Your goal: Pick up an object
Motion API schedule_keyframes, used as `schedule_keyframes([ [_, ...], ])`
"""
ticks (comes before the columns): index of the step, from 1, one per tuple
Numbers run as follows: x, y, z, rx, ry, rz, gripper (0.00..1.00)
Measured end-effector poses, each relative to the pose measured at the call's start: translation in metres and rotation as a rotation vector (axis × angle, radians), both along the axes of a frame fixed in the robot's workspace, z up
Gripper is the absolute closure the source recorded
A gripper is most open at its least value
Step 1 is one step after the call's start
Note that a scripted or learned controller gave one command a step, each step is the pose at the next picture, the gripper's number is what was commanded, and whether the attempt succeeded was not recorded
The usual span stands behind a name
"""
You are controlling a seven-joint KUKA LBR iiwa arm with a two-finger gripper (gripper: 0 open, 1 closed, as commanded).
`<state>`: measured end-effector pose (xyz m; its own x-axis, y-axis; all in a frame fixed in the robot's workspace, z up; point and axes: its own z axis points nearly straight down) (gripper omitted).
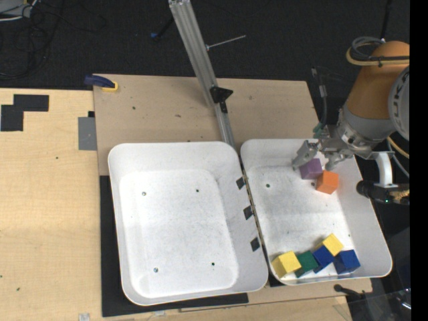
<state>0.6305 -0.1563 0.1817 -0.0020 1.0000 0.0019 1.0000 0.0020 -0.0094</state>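
In the right bin [287,206], my gripper [318,158] hangs over the far right part, its fingers spread apart. A purple block [310,170] lies just below the fingertips, close to the left finger [303,156]. An orange block [328,182] touches the purple one on its right. Nothing is visibly clamped between the fingers. The grey arm with its orange band [376,89] comes in from the right.
Several blocks crowd the right bin's near corner: a yellow one [288,263], a green one [307,261], two blue ones [346,261] and another yellow [332,244]. The left bin [134,159] sits alongside. A slanted metal rail [200,59] rises behind the bins.
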Motion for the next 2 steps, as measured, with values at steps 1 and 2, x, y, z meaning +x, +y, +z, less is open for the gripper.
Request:
schedule_keyframes([
  [1, -0.004, 0.006, -0.064, 0.001, 0.001, -0.001, 0.00],
  [2, -0.004, 0.008, -0.092, -0.001, -0.006, -0.002, 0.00],
])
